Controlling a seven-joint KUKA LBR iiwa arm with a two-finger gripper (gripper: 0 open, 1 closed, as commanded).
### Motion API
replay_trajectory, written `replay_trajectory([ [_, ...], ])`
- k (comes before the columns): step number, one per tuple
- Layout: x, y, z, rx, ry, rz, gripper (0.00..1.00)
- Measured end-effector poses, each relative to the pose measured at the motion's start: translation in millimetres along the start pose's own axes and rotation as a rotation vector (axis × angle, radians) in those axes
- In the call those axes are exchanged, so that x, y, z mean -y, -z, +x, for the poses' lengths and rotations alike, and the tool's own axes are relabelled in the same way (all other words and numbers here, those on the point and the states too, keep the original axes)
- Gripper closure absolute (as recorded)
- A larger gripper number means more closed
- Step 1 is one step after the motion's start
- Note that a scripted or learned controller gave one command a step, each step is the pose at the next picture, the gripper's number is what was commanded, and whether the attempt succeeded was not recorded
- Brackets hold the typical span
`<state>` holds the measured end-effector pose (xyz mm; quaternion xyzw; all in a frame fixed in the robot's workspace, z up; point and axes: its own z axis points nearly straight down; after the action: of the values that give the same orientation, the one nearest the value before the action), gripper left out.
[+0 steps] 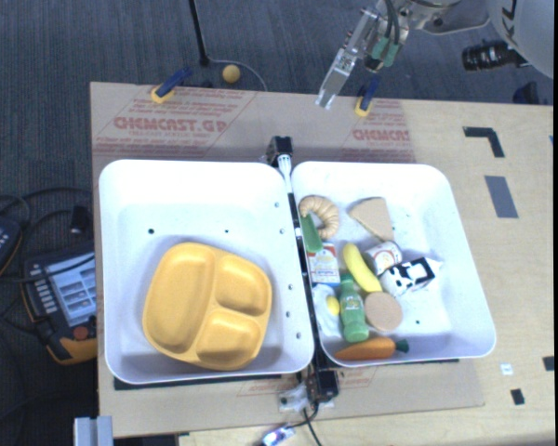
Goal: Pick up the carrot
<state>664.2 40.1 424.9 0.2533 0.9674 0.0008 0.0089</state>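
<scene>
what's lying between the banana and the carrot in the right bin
In the camera view, a green bottle and a round tan slice lie between the banana and the carrot.

We found the carrot [365,348] lying against the near wall of the right bin [465,249], so a straight descent there was cramped on that side. The green bottle [352,308] and the round tan slice [384,312] sat just behind it, close enough that they seemed to touch it, though we could not be sure. The banana [360,266] and the black-and-white toy [411,275] crowded the bin's middle. Bare floor showed along the bin's right side and far right corner. The left bin [121,249] had the yellow tray [207,303] in its middle, with open floor around it.
</scene>
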Motion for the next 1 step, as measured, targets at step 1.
replay_trajectory([
  [1, 0.2, -0.6, 0.0, -0.001, 0.0, 0.001, 0.0],
])
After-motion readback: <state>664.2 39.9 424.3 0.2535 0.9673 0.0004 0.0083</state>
